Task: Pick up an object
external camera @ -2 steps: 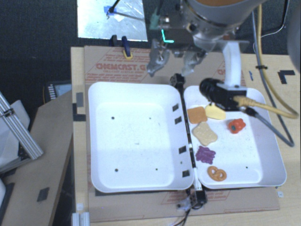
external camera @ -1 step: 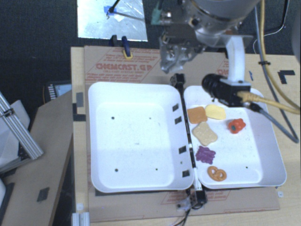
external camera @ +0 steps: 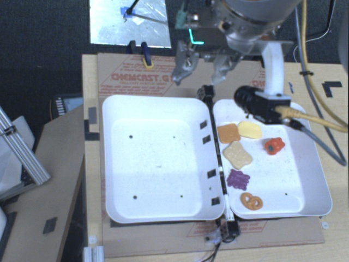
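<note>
My gripper [external camera: 199, 73] hangs high above the back edge of the bins, near the divider, its two grey fingers [external camera: 182, 70] spread apart with nothing between them. Below and to its right, the right bin [external camera: 305, 173] holds several small food toys: an orange square piece [external camera: 228, 132], a yellow piece [external camera: 250, 129], a red pepper-like piece [external camera: 274, 145], a beige cracker-like piece [external camera: 238, 155], a purple piece [external camera: 238, 178] and a brown pretzel [external camera: 251, 201]. All lie in the left half of that bin, apart from the gripper.
The left bin [external camera: 158, 160] sits beside the right one, joined by a black clipped divider [external camera: 215, 152]. Cardboard lies under both bins. A shiny metal sheet [external camera: 130, 15] lies at the back left. Cables hang at the right.
</note>
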{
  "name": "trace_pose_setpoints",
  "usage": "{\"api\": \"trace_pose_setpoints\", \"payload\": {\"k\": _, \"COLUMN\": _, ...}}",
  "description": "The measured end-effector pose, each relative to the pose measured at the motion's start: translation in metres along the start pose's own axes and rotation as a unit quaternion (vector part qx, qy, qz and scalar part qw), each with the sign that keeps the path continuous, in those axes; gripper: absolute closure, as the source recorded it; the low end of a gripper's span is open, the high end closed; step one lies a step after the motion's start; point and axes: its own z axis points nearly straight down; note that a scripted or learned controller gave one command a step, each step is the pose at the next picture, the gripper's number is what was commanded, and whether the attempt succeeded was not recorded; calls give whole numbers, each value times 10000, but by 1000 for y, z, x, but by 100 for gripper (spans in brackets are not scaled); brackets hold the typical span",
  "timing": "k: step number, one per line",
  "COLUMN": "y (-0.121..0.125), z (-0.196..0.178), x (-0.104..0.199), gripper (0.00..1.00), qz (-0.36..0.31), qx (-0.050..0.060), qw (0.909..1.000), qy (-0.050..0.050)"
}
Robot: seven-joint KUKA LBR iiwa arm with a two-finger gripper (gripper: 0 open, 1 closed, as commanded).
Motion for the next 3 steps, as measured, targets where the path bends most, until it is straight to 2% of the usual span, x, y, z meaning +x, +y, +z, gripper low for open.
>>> {"api": "trace_pose_setpoints", "payload": {"k": 1, "y": 0, "z": -12, "x": 0, "gripper": 100, "qz": -21, "qx": -14, "qw": 10000, "qy": 8}}
{"api": "trace_pose_setpoints", "payload": {"k": 2, "y": -7, "z": 155, "x": 31, "gripper": 100, "qz": 53, "qx": 102, "qw": 9999, "qy": -49}}
{"api": "trace_pose_setpoints", "payload": {"k": 3, "y": -18, "z": 279, "x": -22, "gripper": 100, "qz": 109, "qx": 92, "qw": 9999, "qy": -52}}
